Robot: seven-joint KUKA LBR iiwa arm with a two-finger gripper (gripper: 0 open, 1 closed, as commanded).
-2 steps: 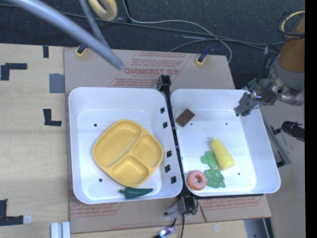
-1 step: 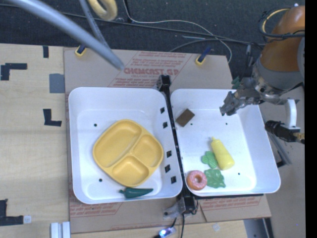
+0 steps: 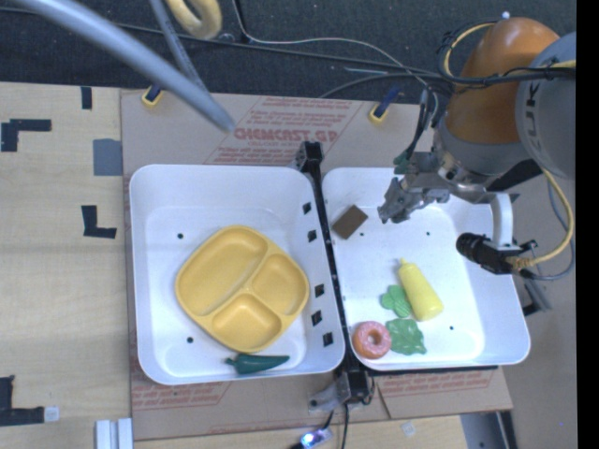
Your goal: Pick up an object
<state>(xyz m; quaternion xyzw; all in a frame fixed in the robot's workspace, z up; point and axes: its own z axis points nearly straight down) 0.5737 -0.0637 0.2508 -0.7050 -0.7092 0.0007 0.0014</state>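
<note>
Claw hanging over the back of the right bin, items lying toward its front.

The arm (image 3: 505, 82) is reaching in from the right, and its claw (image 3: 401, 204) is hovering above the right bin (image 3: 496, 330) near the back wall, with nothing seen between its fingers; how far apart they stand I cannot tell. A small brown block (image 3: 350, 221) is lying just to the claw's left, close to the divider between the bins. Toward the front, a yellow bottle-like item (image 3: 419, 290) is touching green leafy pieces (image 3: 401, 318), and a pink doughnut (image 3: 372, 340) is sitting by the front left corner. Bare white floor is lying between claw and bottle. In the left bin (image 3: 150, 251), a yellow compartment tray (image 3: 241, 287) is sitting mid-floor, with a green pepper (image 3: 256, 364) lying along the front edge.
</note>
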